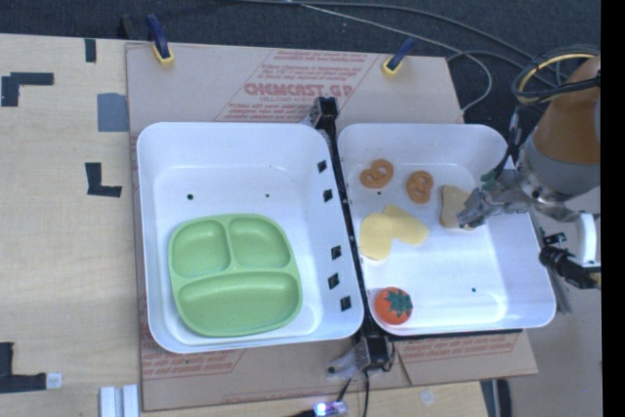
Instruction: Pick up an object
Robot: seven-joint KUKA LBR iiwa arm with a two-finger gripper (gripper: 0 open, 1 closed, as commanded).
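On the worktop (59,239) two shallow white bins sit side by side on a sheet of brown cardboard (293,83). The left bin (234,146) carries a green divided plate (234,273) with three compartments, lying low and toward the near left corner.

The right bin (488,303) carries the small things. Two brown pretzel-shaped pieces lie near its far wall: one pretzel (377,174) toward the divider, the other pretzel (420,185) just right of it. A pale yellow lump (391,231) lies below them, close to the divider. A red tomato-like toy (395,305) with a green top sits near the bin's front wall. A tan, bread-like piece (452,204) lies right of the second pretzel.

The arm (566,137) comes in from the right, its orange band showing above the grey wrist. The gripper (473,214) is low in the right bin, its tips right at the lower right edge of the tan piece, touching it or just beside it; which one cannot be told. Whether its tips stand apart or closed is also unclear, and nothing is plainly seen between them. The yellow lump lies near, to the gripper's left; the tomato toy is well apart, toward the front.
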